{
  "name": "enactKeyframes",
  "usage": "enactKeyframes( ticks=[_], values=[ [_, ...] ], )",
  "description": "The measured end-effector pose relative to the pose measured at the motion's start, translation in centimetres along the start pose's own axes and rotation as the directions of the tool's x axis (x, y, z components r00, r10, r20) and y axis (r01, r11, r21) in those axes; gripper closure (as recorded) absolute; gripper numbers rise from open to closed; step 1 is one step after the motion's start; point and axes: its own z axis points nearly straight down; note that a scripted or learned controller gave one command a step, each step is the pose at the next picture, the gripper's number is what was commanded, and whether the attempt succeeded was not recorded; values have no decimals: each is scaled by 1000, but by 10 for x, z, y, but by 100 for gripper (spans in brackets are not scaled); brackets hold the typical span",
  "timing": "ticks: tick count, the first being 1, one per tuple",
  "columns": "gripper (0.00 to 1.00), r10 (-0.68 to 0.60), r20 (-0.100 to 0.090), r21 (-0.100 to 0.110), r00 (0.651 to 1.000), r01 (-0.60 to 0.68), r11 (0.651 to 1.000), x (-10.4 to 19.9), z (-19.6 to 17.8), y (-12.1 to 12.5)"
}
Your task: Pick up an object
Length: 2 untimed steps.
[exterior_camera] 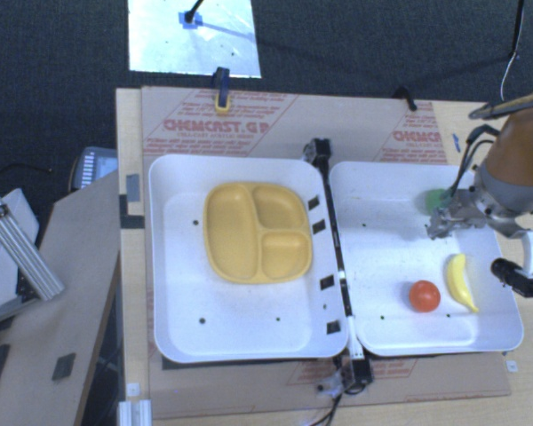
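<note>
You are looking down on two shallow white bins with smooth, glossy plastic walls, sitting side by side on a brown sheet printed with red lettering. The left bin (173, 327) is holding a pale yellow divided plate (256, 232), rounded-square, matte, with three moulded compartments. The right bin (377, 322) is holding three items: a small round orange-red fruit (424, 295), smooth-skinned, resting near the front wall; a short curved yellow banana (460, 282) lying just beside it toward the arm; and a green object (435, 199), partly hidden, its shape unclear, near the back. The grey arm with its orange band is reaching in from the right, and its gripper (444, 220) is hanging just beside the green object; you cannot tell its grip state from here.
</note>
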Motion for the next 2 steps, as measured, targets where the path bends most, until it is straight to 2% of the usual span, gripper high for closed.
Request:
enactKeyframes(
  ticks=[2],
  values=[
    [100, -4, 1, -3, 1000, 4, 1000, -12, -99, 16]
  ],
)
